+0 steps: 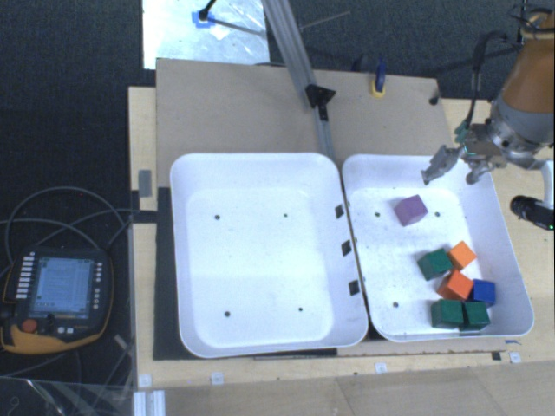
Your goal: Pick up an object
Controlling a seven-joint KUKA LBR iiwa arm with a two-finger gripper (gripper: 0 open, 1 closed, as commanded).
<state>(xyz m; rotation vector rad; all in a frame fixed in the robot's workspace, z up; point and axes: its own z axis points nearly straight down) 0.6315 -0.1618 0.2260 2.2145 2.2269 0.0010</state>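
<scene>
Purple block [410, 209] is my best candidate: it sits alone in the right bin [507, 232], just below and a little left of the fingers, well apart from everything else. Nothing crowds it, so a straight descent should have room on both sides.

Gripper [455, 165] hovers over the bin's upper edge, fingers apart with nothing between them. I read two prongs splayed, one toward the block and one back toward the wrist. Not touching anything yet, as far as I can judge from this slant.

The rest of the blocks are bunched further down from the fingers, in the bin's lower right corner: green block [434, 263], orange block [462, 254], a second orange one [453, 285], blue block [483, 292], and two dark green ones [460, 315] at the bottom. They touch or nearly touch each other, so a finger would likely land on a neighbour. That's why I'd skip the cluster.

Left bin [186, 232] lies far off to the fingers' left, no use for this pick.

Next move in my view: shift slightly down-left until the fingers straddle the purple block, then lower. It's rotated a bit against the bin walls, so wrist yaw may need matching or the fingers could nudge a corner and spin it away.
</scene>
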